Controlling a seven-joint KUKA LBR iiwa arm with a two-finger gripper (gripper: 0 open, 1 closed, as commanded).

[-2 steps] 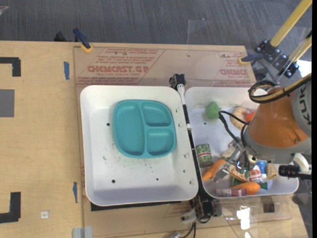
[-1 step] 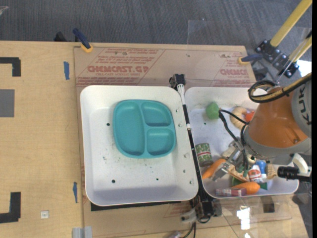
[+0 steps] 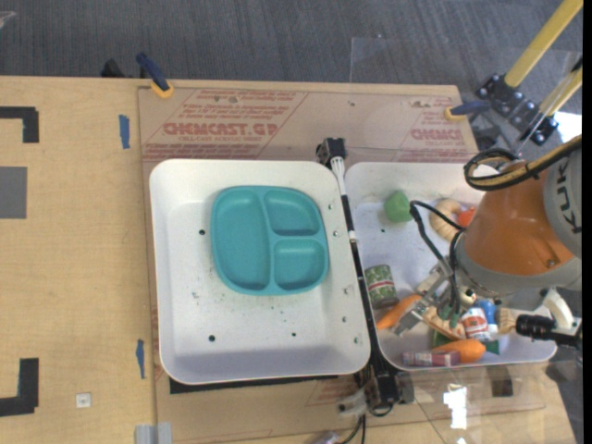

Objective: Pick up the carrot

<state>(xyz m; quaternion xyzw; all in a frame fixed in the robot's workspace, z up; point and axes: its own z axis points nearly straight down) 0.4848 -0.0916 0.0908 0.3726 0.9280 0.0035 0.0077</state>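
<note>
My gripper (image 3: 427, 305) is down in the right bin (image 3: 370, 188), near its front left part, among the clutter. An orange carrot (image 3: 400, 310) lies at my fingertips, slanting toward the bin's left wall, just right of a small green-labelled can (image 3: 379, 283); whether my jaws are open or closed on it, I cannot tell. A second orange piece (image 3: 460, 349) lies nearer the front edge, beside a red-and-white packet (image 3: 475, 324). A green block (image 3: 398, 205) sits toward the far side of this bin. The left bin (image 3: 176, 276) holds a teal divided plate (image 3: 269, 240), lying flat toward its far half. My orange wrist band (image 3: 513, 229) hangs over the bin's right side.
</note>
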